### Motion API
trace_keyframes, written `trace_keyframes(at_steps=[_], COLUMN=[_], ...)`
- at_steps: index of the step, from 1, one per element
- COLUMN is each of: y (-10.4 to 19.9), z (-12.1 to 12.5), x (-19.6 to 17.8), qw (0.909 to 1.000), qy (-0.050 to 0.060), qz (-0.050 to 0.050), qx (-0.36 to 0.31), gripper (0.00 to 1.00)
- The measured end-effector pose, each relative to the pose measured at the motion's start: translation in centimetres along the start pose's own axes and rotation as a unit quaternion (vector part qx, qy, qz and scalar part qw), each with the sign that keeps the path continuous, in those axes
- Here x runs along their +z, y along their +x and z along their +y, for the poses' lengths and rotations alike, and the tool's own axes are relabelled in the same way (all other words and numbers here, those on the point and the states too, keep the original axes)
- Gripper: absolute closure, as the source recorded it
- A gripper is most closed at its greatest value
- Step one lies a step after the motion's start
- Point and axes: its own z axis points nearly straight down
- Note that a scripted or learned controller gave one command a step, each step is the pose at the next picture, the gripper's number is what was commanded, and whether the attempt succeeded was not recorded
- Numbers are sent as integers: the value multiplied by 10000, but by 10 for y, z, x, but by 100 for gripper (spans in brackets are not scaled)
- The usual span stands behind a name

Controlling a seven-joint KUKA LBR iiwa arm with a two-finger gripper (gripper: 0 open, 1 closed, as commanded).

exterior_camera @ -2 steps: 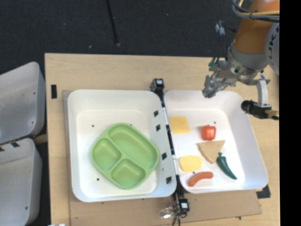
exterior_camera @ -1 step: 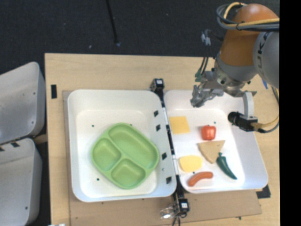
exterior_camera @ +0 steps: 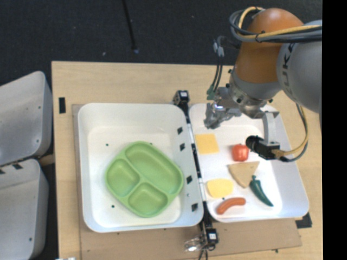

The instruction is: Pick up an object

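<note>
The right bin holds a yellow cheese square, a red tomato, a tan bread wedge, a yellow oval slice, a green pepper and a red sausage. My gripper hangs over the bin's far left corner, just above and beyond the cheese square. Nothing shows between its fingers, and their spacing is unclear from this angle.
The left bin holds a green divided plate. A black clip sits at the far end of the ridge between the bins. The grey and orange arm overhangs the right bin's far side.
</note>
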Motion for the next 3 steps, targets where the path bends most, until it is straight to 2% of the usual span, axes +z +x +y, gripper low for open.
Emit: trace_keyframes(at_steps=[1, 2, 3], y=[40, 84, 82], z=[-22, -30, -30], x=[1, 14, 14], qw=[10000, 10000, 10000], qy=[10, 9, 3], qz=[-5, -9, -9], qx=[4, 6, 24], gripper=[100, 100, 0])
